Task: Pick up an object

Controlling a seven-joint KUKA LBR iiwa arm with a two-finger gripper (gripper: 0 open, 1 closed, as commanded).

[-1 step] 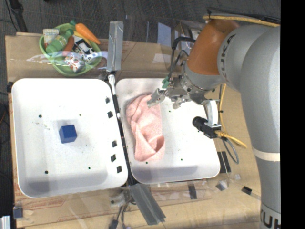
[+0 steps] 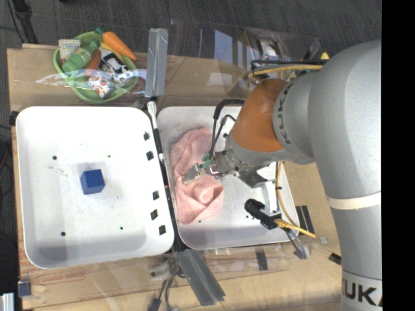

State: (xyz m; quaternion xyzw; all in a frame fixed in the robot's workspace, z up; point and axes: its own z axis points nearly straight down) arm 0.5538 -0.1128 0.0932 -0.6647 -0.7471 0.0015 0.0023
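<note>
Our gripper [image 2: 198,172] sits low on the pink cloth [image 2: 194,186] in the right bin [image 2: 259,238]; the cloth's length runs top-to-bottom beneath it. We cannot tell the jaws' state.

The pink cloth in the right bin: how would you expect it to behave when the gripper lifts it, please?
The pink cloth lies crumpled in folds, so it is probably floppy and would drape and sag. It looks thin, so likely light. The gripper might pinch just one fold.
</note>
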